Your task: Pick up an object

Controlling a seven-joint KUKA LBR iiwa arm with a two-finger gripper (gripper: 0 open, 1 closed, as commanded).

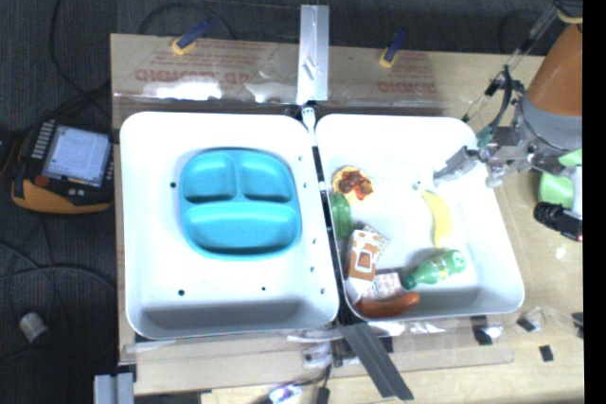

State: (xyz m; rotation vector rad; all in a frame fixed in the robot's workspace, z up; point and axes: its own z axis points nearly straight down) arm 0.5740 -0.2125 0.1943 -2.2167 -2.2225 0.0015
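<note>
- And here's the arm (554,80) reaching in from the right, orange band showing above the wrist; the gripper (456,164) hangs over the upper right corner of the right bin (398,130), tilted in towards the middle
- Whether it is open or closed I cannot tell from up here; nothing shows in its grasp, that much is plain
- So by my reading this is the approach step, the pick itself not yet made; nothing is lifted
- Nearest candidate: the yellow banana (439,217), lying just below and left of the gripper, well clear of the bin wall; the next move would call for a short descent and lining up across its narrow width
- Count for the right bin: one banana; one green bottle (434,269) lying on its side below it; one red sausage (386,304) along the front wall; one small orange-and-white carton (365,253); one round brown pastry-like toy (353,184); one green piece (341,215) hard against the left wall, too small to name
- The carton, the sausage and the bottle crowd together at the front; a riskier pick, I'd say
- Left bin (151,203): one blue divided tray (240,202), three compartments, sitting in the middle
- Two white bins in all, side by side
</note>
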